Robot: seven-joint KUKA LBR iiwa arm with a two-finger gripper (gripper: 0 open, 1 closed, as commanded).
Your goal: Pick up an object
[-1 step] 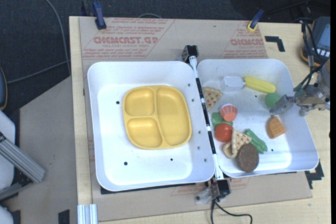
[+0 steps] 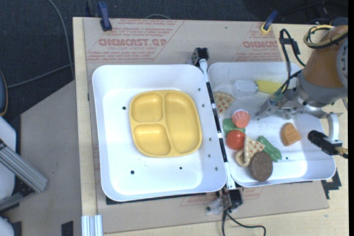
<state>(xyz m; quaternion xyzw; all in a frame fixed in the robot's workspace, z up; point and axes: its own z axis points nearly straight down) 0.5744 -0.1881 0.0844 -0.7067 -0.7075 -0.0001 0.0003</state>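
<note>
Counter [image 2: 138, 41] is brown board w/ red print, carrying two white bins side by side. Left bin [image 2: 110, 135]: one yellow divided plate [image 2: 166, 122], three compartments, sitting roughly mid-bin, nothing on it.

Right bin [image 2: 310, 166] has the toy food, mostly along its left half. Top to bottom near the divider: waffle-pattern wedge [image 2: 223, 101], pink shell-like piece [image 2: 241, 118], green piece [image 2: 229, 125] touching a red tomato [image 2: 235, 139], then a cracker-like triangle [image 2: 254, 147] w/ a green leaf shape [image 2: 270, 148] beside it, and a dark brown round patty [image 2: 261, 166] at the front edge. Further back: small clear/white item [image 2: 244, 86], yellow corn-like piece [image 2: 269, 86] just right of it. Tan bread-like chunk [image 2: 290, 134] lies apart, right of centre.

Arm enters from right, orange band visible; jaws [image 2: 274, 106] low over the bin's middle, between the corn-like piece and bread-like chunk, near the shell-like piece. Can't tell if jaws are apart or together; nothing visibly between them.
</note>
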